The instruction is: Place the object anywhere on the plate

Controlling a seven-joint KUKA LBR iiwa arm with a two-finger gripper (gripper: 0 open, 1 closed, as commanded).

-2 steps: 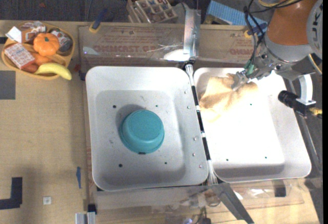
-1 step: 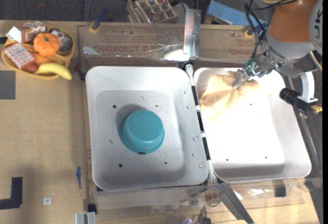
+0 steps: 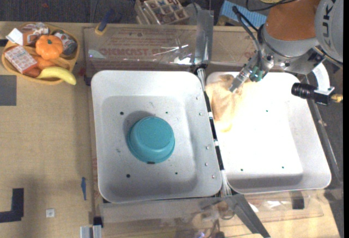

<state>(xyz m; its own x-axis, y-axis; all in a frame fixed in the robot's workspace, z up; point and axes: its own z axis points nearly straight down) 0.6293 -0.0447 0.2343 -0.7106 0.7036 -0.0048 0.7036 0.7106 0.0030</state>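
Two white bins [image 3: 109, 90] sit side by side; the fingers [image 3: 241, 80] pinch a pale, floppy cloth-like object [image 3: 223, 103] by its top edge, light, far from the teal plate [image 3: 151, 139].

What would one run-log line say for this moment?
arm: over right white bin | gripper: at pale yellowish soft object, grip unclear | teal round plate: left white bin, bare | placement: not yet done

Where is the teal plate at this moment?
The teal plate lies in the left bin, near its middle, apart from the tool over the right bin.
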